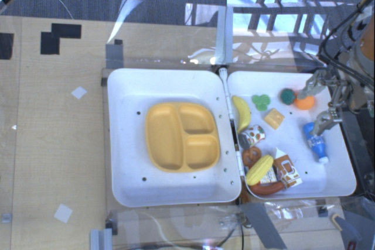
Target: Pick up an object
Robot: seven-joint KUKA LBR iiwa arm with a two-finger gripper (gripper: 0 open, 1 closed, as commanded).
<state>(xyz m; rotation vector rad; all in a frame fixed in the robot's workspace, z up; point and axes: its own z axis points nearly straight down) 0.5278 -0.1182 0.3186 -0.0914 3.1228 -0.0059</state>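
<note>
A: Where is the two-finger metal gripper [321,103]?

B: At three o'clock of the right shallow white bin [337,184], fingers spread apart, grasping nothing.

A: And the nearest items?

B: A small blue plastic bottle [316,143] lies just beneath the lower finger; a round orange fruit [304,102] sits beside the upper one, at the bin's one o'clock.

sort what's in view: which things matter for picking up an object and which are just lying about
For the job:
gripper over the right white bin
blue bottle
orange round fruit
yellow banana
pale yellow block

Lying about:
yellow divided plastic tray in the left white bin
black tape marks
</note>
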